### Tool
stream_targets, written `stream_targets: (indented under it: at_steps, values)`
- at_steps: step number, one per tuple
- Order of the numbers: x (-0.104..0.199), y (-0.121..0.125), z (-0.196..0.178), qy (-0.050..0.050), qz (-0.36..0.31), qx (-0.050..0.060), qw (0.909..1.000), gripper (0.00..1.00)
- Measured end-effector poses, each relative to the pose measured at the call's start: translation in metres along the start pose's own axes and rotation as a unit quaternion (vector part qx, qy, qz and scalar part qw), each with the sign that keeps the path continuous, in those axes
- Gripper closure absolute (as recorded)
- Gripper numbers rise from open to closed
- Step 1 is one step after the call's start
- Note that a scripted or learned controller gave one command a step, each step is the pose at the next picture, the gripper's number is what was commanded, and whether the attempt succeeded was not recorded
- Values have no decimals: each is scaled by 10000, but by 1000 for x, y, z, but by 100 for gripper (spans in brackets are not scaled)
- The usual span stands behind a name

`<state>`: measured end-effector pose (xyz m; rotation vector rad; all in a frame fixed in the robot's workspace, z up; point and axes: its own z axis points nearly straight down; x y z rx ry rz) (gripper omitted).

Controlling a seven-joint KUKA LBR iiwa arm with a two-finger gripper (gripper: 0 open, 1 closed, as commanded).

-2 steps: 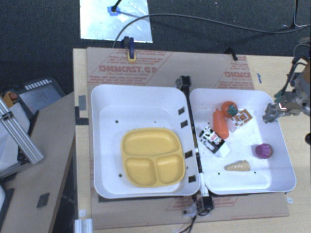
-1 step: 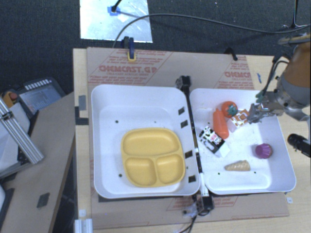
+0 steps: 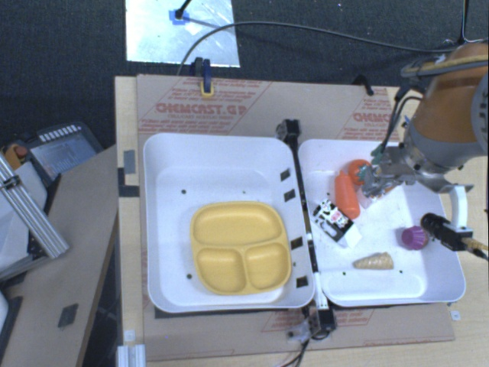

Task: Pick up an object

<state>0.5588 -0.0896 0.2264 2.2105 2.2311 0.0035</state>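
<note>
The right bin (image 3: 428,285) holds an orange carrot-shaped thing (image 3: 347,196), a black-and-white patterned block (image 3: 334,220), a tan cone (image 3: 373,262) and a small purple thing (image 3: 413,238). My gripper (image 3: 370,179) hangs low over the bin's upper middle, right beside the top end of the orange thing. A red-orange bit (image 3: 357,166) shows just left of the gripper. The gripper's body hides whether anything is between its tips.
The left bin (image 3: 164,159) bears a yellow divided plate (image 3: 240,246). A black divider with clips (image 3: 299,197) runs between the bins. The grey and orange arm (image 3: 451,121) covers the right bin's upper right corner.
</note>
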Motion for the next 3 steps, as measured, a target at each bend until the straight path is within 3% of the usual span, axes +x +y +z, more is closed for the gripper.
stream_targets:
  at_steps: [1, 3]
  values:
    - [58, 8, -8, 5, -8, -3, 10000, 100]
    - [167, -1, 3, 6, -4, 11, 10000, 100]
